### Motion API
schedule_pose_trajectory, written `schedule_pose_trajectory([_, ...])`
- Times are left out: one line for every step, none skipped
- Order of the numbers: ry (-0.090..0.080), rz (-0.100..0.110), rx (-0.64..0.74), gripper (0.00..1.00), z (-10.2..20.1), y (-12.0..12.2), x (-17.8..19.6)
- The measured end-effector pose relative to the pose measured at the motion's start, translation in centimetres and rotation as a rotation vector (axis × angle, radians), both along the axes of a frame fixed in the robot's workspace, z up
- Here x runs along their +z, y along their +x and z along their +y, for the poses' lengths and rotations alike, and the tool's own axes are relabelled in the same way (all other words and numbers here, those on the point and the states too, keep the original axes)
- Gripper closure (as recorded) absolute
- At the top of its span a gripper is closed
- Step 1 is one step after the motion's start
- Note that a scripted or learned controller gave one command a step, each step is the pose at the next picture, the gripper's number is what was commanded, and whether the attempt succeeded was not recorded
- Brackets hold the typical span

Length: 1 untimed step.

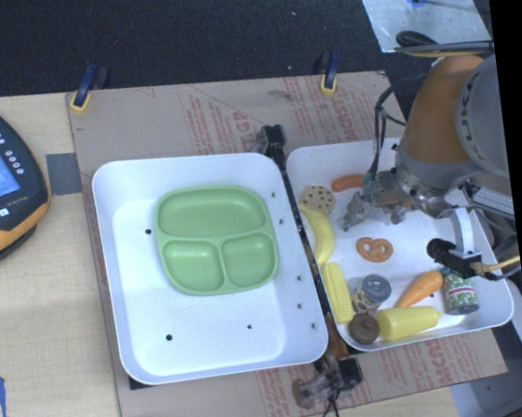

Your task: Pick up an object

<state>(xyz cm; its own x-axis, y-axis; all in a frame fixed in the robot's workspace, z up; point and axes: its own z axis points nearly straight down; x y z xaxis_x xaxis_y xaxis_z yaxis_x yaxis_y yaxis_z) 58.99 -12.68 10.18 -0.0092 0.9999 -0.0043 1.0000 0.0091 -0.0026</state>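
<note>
The arm reached in from the right, its bulky grey housing and orange band sitting above and to the right of the tool. The wrist sloped down and leftward from that housing, ending in the tool, which pointed left and hung low (close to the surface beneath it). Dark cabling ran along the arm just above the tool. Metal parts of the tool looked splayed, though their exact stance was too blurred to judge.
</note>
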Motion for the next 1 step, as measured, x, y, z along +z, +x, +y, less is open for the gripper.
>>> schedule_pose_trajectory([0.004,0.003,-0.004,0.00,-1.34,-4.43,-1.05])
